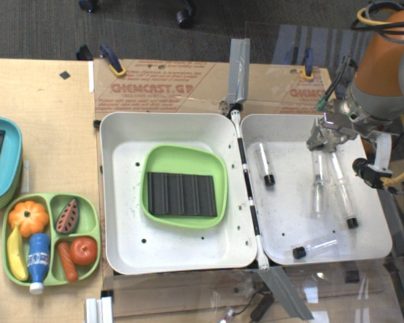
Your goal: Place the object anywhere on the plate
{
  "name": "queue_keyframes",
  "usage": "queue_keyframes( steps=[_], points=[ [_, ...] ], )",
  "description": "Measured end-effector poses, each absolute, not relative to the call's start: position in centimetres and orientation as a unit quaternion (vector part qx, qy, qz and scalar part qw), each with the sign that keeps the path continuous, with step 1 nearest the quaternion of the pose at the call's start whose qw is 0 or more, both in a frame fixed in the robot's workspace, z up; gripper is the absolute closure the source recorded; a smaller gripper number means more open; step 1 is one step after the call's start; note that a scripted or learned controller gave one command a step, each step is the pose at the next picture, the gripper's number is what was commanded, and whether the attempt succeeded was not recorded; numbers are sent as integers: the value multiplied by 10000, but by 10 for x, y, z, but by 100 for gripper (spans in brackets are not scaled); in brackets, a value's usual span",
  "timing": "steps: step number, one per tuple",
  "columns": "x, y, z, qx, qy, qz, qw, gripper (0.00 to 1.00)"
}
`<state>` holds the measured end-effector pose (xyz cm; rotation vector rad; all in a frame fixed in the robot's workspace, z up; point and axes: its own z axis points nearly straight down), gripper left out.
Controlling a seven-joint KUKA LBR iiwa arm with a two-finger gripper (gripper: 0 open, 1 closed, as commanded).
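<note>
Hovering at upper right of frame, your gripper (pixel 327 138) sits over right bin (pixel 370 244), touching top of a clear tube (pixel 318 180); can't tell if fingers are spread or pinching. Other tubes lie w/ black caps nearby. Green plate (pixel 185 159) w/ dark grate is in left bin (pixel 121 200), centre frame.

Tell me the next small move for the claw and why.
Probably lower the claw onto the clear tube just beneath it and close. All the tubes lie in the right bin, and the green plate in the left bin carries only a dark ridged block.
</note>
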<state>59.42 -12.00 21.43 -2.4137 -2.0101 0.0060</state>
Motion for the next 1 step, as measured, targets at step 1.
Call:
queue_keyframes(
  steps=[1],
  points=[
    [594, -120, 214, -7686, -6398, 18, 2, 0]
  ],
)
